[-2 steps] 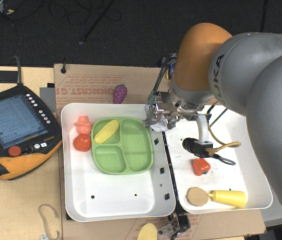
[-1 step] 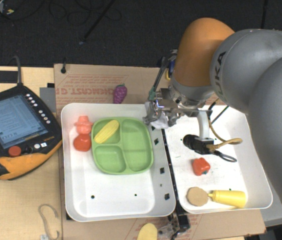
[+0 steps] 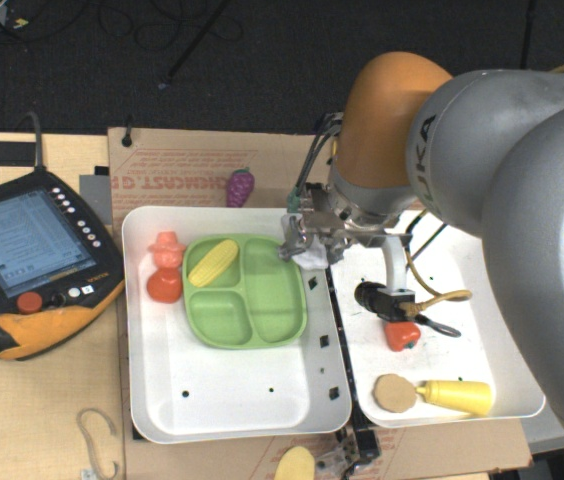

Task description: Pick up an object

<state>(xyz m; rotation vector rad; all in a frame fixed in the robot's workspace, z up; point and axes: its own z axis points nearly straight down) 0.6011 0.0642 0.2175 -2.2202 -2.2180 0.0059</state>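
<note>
A: Looking down at a slant, found what on the bench?
B: Found a left bin point(image 3: 232, 388) and a right bin point(image 3: 452, 358), white and shallow, set side by side and touching.
A: Spotted the gripper where?
B: Spotted the gripper point(image 3: 307, 240) over the far end of the divide between the bins, just beside the far right corner of a green plate point(image 3: 252, 313). Traced it back to a grey arm point(image 3: 502, 158) with an orange band point(image 3: 387, 118), reaching in from the right. Could not tell whether spread, closed or clamped on anything.
A: Noted what in the left bin?
B: Noted the plate, split into compartments, with yellow corn point(image 3: 212, 261) lying in the far left compartment. Noted also a red and pink toy point(image 3: 165, 266) just left of the plate, close against its rim.
A: And in the right bin?
B: Counted three loose things there: a small red piece point(image 3: 400, 336) near the middle, then a tan disc point(image 3: 394, 394) and a yellow bottle point(image 3: 459, 397) along the near side, lying end to end and touching.
A: Saw anything outside the bins?
B: Saw a purple grape point(image 3: 240, 186) on cardboard point(image 3: 182, 168) beyond the left bin, and a pendant point(image 3: 27, 258) with a lit screen well off to the left.
</note>
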